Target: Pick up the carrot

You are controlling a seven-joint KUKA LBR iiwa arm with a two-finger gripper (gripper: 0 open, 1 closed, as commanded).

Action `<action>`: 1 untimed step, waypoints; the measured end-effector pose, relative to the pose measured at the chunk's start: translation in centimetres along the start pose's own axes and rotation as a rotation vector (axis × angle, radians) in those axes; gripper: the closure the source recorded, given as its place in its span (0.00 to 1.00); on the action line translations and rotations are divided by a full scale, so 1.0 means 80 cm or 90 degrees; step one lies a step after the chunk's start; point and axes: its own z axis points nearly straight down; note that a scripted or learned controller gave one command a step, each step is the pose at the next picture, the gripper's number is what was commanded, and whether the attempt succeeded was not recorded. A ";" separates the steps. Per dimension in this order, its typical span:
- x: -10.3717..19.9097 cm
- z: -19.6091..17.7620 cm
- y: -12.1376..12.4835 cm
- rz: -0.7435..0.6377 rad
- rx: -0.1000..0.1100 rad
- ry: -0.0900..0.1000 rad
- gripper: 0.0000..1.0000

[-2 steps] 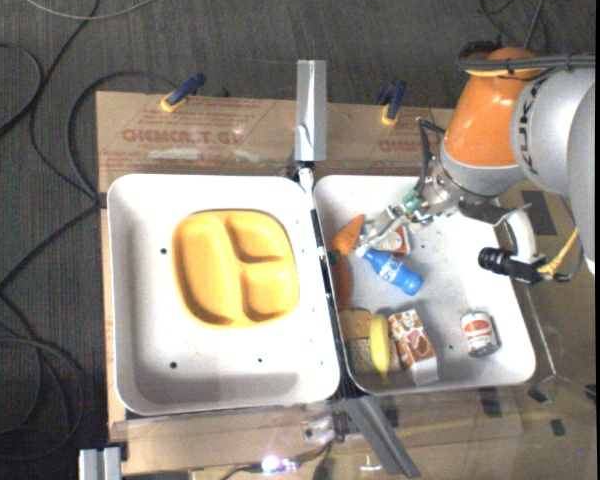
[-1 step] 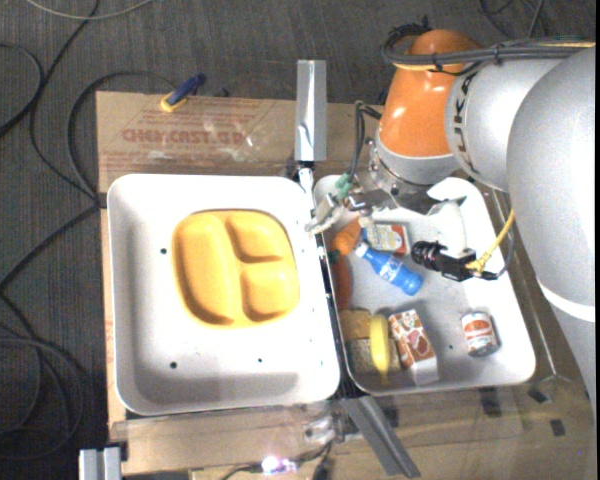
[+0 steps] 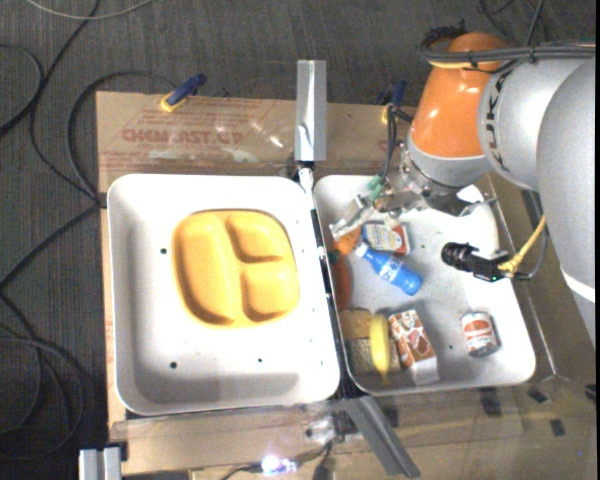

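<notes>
Over the right bin [image 3: 510, 363] I've got the arm [image 3: 500, 98] reaching in from the right, its orange band sitting above the bin's far edge. The gripper [image 3: 365, 211] hangs low at the far-left corner of that bin, and from my seat I can't tell whether its fingers are spread or pressed together; they blur into the clutter under them. The carrot [image 3: 342, 268] lies along the bin's left wall, its top end just beneath the gripper, its length running toward me. Beside it I see a blue bottle [image 3: 390, 269] lying tilted, a small red-and-white carton [image 3: 385, 236] just under the wrist, a juice box [image 3: 413, 343], a yellow item [image 3: 378, 343] and a can [image 3: 479, 333] nearer the right wall. In the left bin [image 3: 140, 368] a yellow divided tray [image 3: 237, 266] sits flat.
</notes>
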 end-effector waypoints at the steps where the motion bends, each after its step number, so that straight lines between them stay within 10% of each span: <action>1: -0.022 0.002 0.005 0.087 0.000 0.001 0.00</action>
